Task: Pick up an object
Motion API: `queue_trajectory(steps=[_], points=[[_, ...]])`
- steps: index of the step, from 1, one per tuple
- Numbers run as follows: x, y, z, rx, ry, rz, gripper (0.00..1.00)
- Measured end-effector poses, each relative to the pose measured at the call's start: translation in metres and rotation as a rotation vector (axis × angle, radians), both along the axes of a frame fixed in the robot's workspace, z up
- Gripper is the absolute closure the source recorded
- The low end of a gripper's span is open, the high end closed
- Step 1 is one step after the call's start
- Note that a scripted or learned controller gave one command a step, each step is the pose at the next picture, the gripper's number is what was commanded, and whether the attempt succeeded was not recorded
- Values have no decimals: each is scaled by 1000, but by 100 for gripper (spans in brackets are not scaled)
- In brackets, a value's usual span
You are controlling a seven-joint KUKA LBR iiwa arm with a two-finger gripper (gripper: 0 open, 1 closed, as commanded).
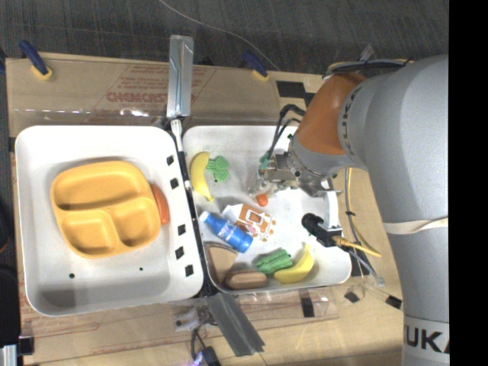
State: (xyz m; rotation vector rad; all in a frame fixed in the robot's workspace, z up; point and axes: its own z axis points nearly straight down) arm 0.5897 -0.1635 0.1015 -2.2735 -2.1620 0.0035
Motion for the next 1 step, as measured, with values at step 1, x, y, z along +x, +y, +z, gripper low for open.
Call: queue_trajectory(steps=[1], points=[[10,42,111,-1,-13,-35,100]])
